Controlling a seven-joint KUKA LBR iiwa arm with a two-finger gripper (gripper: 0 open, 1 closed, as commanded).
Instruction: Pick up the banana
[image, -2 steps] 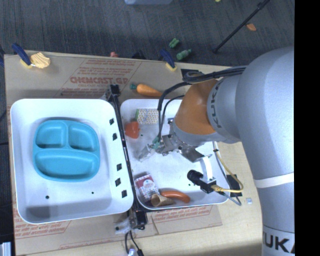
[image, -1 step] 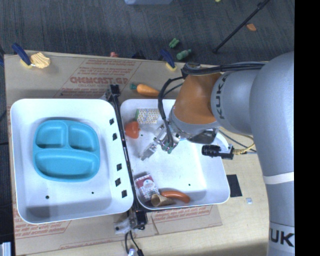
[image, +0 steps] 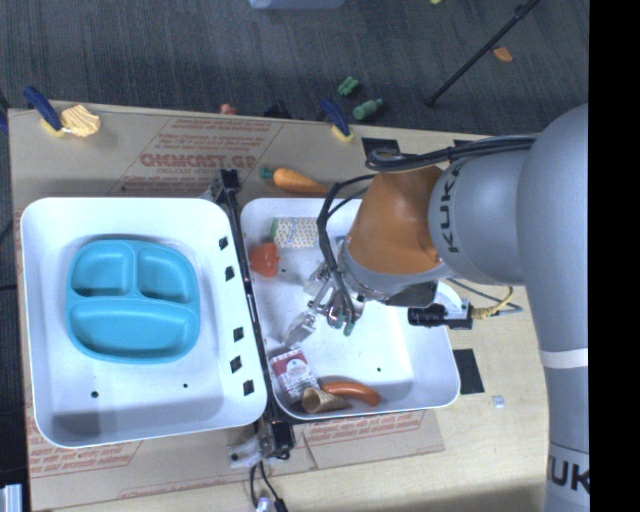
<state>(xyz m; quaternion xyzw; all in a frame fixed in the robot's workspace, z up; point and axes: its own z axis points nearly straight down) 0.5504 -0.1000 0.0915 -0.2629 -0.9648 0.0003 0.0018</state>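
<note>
The tool (image: 325, 315) is hanging low over the right bin (image: 432, 372); whether it is wide or narrow cannot be told. The banana cannot be picked out, possibly lying hidden beneath the arm. A blind descent is risking catching the red packet (image: 290, 372) instead.

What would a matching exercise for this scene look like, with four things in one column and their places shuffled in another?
Things:
1. blue tray
2. carrot
3. sausage
4. gripper

Places:
A. on the cardboard just beyond the bins
B. over the middle of the right bin
C. in the left bin
D. at the right bin's near edge

Pairs: 1-C, 2-A, 3-D, 4-B
</note>
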